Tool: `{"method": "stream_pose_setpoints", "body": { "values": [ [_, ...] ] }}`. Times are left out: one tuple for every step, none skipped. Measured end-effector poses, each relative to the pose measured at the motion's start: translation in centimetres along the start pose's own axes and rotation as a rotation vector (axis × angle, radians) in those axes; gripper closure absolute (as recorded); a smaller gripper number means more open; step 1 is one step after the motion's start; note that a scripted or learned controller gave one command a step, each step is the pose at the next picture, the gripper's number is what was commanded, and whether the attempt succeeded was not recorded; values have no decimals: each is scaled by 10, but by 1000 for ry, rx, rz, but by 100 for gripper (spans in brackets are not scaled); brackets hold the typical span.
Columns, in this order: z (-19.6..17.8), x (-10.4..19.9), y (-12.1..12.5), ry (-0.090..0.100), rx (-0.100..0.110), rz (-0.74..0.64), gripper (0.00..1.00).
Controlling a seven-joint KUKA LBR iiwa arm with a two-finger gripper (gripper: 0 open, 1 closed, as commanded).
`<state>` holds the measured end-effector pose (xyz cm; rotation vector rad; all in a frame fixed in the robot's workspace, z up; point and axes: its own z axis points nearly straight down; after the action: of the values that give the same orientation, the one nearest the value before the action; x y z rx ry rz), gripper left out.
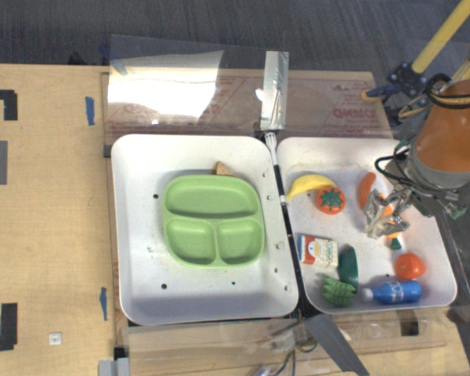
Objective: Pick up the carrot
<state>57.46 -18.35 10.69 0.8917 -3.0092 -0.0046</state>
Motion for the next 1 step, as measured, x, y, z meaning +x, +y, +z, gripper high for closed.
{"method": "stream_pose_setpoints", "body": {
  "values": [
    [-60,-28,62,-12,8,-41,100]
  ]
}}
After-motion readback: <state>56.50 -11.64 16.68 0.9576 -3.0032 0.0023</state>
